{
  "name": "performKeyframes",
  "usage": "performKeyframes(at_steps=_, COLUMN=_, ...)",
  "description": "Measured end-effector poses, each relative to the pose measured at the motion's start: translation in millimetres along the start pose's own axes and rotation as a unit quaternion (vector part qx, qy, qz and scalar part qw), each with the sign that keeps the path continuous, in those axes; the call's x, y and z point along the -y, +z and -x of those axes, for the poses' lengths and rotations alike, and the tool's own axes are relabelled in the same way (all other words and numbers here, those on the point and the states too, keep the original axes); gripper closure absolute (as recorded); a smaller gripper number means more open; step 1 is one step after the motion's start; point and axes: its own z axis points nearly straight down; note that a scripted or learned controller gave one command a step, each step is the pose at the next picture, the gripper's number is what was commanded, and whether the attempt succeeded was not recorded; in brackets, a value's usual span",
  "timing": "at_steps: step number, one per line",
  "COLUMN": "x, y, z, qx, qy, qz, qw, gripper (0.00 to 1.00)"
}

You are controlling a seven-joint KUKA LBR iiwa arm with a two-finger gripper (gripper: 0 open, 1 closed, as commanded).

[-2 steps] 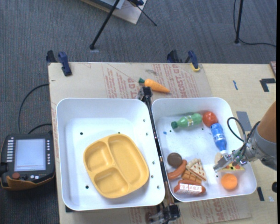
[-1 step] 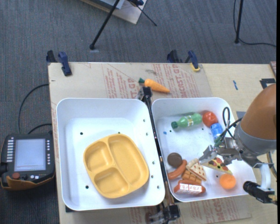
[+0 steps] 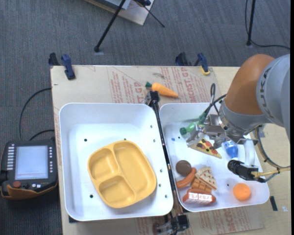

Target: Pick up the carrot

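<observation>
Yellow plastic first: a three-compartment tray [image 3: 121,173] sits in the left bin [image 3: 71,131], with a teach pendant [image 3: 27,169] off on the floor further left. Now the carrot [image 3: 164,89], and here's the catch: it lies outside both bins, on the bare bench board [image 3: 103,84] just beyond the back rim where the two bins meet, green top toward the left, orange tip pointing right and slightly toward us, so its long axis runs roughly across the view. The board's red printing is there but not readable. On to the right bin [image 3: 176,112]: pizza slice [image 3: 207,147], brown ball, sausage, waffle wedge, an orange ball. The gripper [image 3: 198,133] hangs over that bin near the pizza and a green piece, under the grey arm [image 3: 264,94]; whether it is open or closed I cannot tell. So the carrot lies up and to the left of the gripper, past the bin wall, well apart. Judging by this, the reach must clear that rim.
</observation>
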Motion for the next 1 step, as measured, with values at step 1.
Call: performKeyframes(at_steps=1, x=-25.2, y=-1.0, z=-44.0, qx=0.002, qy=0.006, qz=-0.002, qw=1.0000, gripper=1.00)
